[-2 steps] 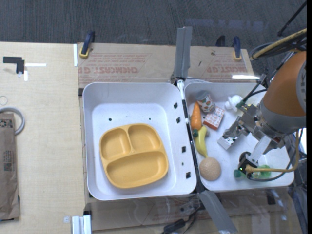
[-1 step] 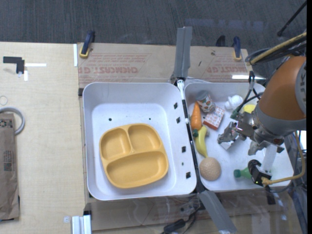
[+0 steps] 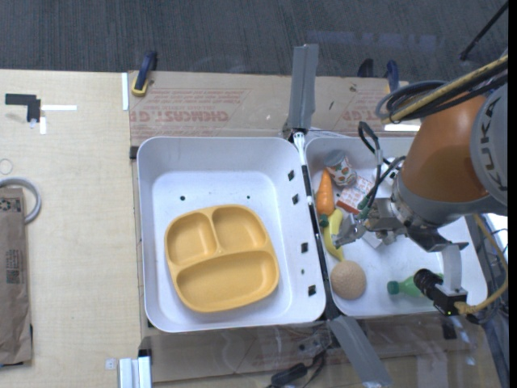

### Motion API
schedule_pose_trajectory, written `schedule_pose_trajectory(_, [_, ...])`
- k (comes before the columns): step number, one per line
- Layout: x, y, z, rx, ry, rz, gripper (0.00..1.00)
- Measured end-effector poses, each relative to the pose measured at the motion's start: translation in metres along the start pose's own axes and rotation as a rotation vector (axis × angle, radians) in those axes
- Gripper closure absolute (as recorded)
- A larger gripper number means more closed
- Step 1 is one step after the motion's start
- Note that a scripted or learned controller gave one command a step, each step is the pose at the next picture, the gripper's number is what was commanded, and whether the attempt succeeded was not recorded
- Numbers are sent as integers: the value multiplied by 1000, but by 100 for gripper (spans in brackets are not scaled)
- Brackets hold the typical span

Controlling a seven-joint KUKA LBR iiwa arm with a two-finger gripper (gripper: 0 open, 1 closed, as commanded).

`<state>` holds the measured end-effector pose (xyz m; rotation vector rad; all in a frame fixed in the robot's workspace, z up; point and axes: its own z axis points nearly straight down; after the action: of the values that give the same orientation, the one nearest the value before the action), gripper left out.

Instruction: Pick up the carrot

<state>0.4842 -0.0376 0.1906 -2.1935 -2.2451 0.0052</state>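
Observation:
An orange carrot [image 3: 324, 192] lies along the left wall of the right bin [image 3: 472, 234], pointing up and down in the camera view. My gripper [image 3: 352, 229] hangs low in that bin, just below and to the right of the carrot's lower end. It sits over a yellow banana-like piece [image 3: 332, 234] next to the carrot. The arm's orange band [image 3: 447, 158] covers much of the bin's right half.
A small can [image 3: 340, 170] and a red-and-white packet [image 3: 356, 192] sit right of the carrot. A tan ball [image 3: 348, 280] and a green bottle [image 3: 406, 287] lie at the bin's front. The left bin [image 3: 161, 168] holds a yellow divided plate [image 3: 222, 257].

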Motion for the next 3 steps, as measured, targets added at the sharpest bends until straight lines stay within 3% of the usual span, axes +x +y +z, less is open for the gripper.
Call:
schedule_pose_trajectory(1, [-1, 0, -8, 2, -1, 3, 100])
schedule_pose_trajectory(2, [-15, -8, 0, 1, 0, 19, 100])
schedule_pose_trajectory(3, [-15, -8, 0, 0, 0, 19, 0])
